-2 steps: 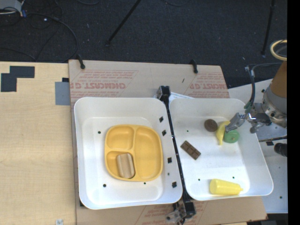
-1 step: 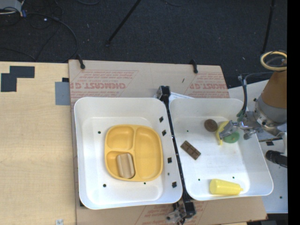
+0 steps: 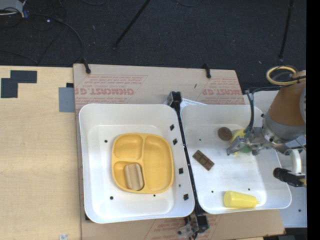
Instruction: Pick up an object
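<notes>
Nearest you, at the front of the right bin (image 3: 280,204), lies a yellow cone-shaped piece (image 3: 240,199) on its side, well apart from everything else. It looks like hard, smooth plastic, probably light and apt to roll or squirt out of a pinch; you would do best to close across its wider, rounder end.

Further in, near the divider, a small brown bar (image 3: 203,160) lies flat. It seems stiff and thin, so a grasp must come across its short width, low to the floor.

Beyond that, a round brown disc (image 3: 225,132) sits just beside a small yellow-green object (image 3: 240,134), and the gripper (image 3: 241,147) is down in the bin close by these two, the arm (image 3: 285,114) reaching in from the right. You cannot tell whether its jaws stand apart or closed, nor whether anything sits between them; the yellow-green piece is partly hidden.

Across in the left bin (image 3: 95,134), a yellow divided plate (image 3: 155,159) carries a tan block (image 3: 133,176) in its front compartment.
</notes>
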`<state>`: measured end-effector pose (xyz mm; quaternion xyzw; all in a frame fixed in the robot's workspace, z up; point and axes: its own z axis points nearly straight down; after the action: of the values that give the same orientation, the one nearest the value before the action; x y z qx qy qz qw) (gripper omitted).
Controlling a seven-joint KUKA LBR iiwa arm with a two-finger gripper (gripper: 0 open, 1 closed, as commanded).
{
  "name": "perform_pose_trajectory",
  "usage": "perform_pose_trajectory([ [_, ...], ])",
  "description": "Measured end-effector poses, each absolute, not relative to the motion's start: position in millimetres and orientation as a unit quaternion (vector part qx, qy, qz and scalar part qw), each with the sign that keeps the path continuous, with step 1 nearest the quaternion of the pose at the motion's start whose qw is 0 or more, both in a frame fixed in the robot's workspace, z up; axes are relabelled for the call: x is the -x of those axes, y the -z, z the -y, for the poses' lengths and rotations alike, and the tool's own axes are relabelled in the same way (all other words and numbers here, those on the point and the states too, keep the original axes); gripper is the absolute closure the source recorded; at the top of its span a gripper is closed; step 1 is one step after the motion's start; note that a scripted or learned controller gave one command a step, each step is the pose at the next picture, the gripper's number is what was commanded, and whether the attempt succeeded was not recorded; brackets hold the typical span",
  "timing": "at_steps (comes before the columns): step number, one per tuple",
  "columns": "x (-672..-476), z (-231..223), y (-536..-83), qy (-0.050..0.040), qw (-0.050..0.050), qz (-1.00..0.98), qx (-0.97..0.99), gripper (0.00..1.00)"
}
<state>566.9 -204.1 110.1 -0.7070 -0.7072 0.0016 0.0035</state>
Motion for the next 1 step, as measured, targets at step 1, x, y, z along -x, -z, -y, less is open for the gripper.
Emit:
perform_pose_trajectory([
  [1, -567.7, 205.1, -123.0, -0.0011, 0.002, 0.707, 0.707, 1.00],
])
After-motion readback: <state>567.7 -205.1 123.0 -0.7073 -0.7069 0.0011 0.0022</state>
